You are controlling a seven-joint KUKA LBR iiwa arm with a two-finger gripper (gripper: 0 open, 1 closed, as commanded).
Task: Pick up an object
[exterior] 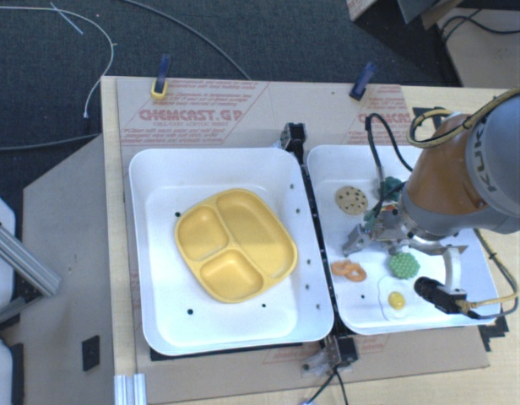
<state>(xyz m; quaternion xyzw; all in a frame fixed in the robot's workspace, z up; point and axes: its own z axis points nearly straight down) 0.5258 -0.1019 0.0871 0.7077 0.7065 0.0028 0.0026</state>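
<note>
Though near end effector [371, 236], pretzel [349, 270] apart

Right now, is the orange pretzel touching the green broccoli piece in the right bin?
Apart. The camera view shows bare white bin floor between the orange pretzel and the green broccoli piece.

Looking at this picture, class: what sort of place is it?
Probably a robotics lab bench: a robot arm over two white bins, toy food such as a fried egg, and loose cables on the floor.
</note>
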